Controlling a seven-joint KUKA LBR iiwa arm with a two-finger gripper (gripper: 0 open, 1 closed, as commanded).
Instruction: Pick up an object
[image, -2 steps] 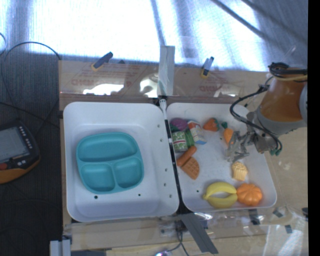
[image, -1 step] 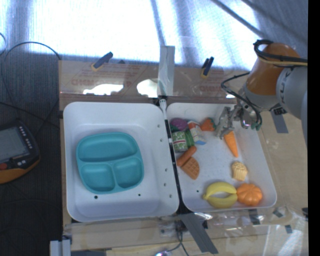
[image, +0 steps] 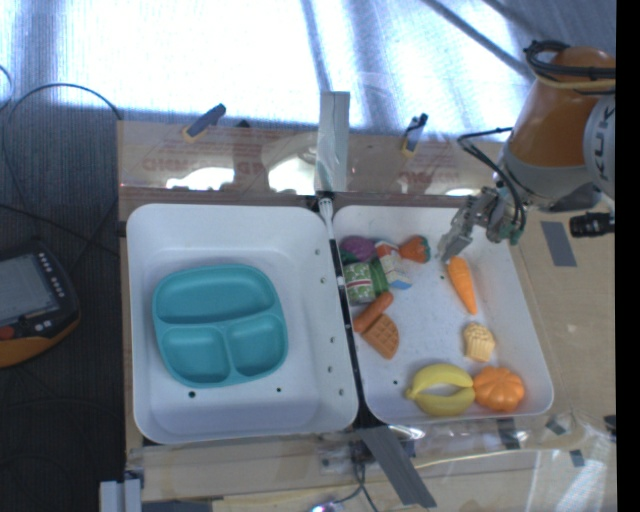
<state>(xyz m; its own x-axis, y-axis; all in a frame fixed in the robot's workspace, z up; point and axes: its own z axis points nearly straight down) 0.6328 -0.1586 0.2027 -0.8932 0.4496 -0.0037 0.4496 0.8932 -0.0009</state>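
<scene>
Seemingly mid-approach, the gripper (image: 462, 236) hung spread and empty just above the carrot (image: 462, 284), needing 1 descent before clamping.

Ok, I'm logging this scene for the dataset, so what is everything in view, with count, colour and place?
bins: 2, white, side by side
divided plate: 1, teal, left bin
carrot: 1, orange, right bin, below gripper
corn: 1, yellow, right bin
banana: 1, yellow, right bin front
pumpkin: 1, orange, beside banana
waffle: 1, brown, right bin
toy food pile: several, mixed colours, right bin's left side
handheld controller: 1, black and orange, far left
gripper: 1, grey, over right bin
</scene>
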